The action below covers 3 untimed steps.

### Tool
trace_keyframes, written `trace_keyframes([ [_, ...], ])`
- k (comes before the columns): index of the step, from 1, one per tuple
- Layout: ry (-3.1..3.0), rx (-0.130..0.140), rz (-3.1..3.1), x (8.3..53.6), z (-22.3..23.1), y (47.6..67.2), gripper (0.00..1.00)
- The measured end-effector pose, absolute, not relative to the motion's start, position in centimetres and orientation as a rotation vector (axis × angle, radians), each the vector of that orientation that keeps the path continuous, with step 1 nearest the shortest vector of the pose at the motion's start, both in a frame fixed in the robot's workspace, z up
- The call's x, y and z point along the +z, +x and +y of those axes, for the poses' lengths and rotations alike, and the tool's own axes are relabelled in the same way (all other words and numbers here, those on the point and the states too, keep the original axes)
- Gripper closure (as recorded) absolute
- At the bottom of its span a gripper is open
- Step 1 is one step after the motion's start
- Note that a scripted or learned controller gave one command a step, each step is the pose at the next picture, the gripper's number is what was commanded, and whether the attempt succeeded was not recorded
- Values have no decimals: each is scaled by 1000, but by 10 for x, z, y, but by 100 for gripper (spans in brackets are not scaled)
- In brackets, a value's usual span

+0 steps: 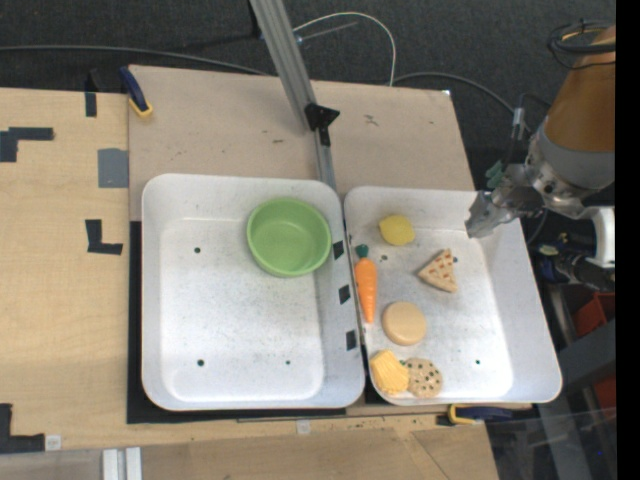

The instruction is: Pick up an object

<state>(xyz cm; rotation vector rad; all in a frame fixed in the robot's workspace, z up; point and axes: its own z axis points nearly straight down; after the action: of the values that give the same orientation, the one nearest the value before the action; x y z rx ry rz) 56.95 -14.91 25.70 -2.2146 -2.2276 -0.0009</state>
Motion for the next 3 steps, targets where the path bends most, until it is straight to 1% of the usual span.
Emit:
trace_keyframes([
  [2, -2212, 1, -2227, 231, -49, 575, 100],
  [3, -2210, 1, -2228, 225, 15, 583, 100],
])
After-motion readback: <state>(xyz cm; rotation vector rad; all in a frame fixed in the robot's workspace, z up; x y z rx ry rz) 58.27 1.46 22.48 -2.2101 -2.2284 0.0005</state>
